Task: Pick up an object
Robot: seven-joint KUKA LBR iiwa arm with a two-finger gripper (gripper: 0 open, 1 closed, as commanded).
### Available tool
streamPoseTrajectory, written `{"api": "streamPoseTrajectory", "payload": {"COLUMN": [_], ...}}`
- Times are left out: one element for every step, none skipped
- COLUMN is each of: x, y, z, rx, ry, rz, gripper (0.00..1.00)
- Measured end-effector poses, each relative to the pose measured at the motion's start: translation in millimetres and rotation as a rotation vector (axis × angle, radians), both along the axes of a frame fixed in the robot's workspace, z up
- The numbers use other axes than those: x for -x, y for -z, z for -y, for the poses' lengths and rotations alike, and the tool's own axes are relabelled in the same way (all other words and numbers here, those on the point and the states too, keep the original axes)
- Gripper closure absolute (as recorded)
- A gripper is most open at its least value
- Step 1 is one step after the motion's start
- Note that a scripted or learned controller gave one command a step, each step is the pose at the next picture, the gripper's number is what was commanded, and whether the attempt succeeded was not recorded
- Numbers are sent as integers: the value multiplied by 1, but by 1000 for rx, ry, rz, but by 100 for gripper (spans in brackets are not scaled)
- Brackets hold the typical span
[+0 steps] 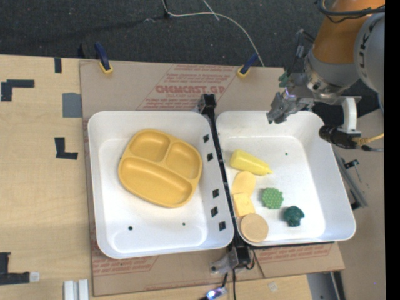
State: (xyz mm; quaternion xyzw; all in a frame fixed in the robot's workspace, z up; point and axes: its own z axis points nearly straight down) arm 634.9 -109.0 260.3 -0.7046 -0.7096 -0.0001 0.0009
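The gripper [279,114] hung over the right bin's [312,139] far edge; whether its fingers were open could not be told. The yellow wedge [249,162] lay near that bin's left edge, likely light, stiff, slippery; best pinched across its narrow sides.

My arm [350,36] enters from the right of the camera view, grey links with the orange band uppermost. My wrist angles down and to the left, ending in my gripper [279,113], which hangs with its dark fingertips pointing downward, nothing seen between them.
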Motion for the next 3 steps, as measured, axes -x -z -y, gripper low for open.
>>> {"api": "streamPoseTrajectory", "payload": {"x": [-3,-3,-7], "y": [-1,14,30], "z": [-59,-116,-163], "rx": [0,0,1], "ry": [0,0,2], "rz": [0,-2,-3], "gripper": [100,100,100]}}
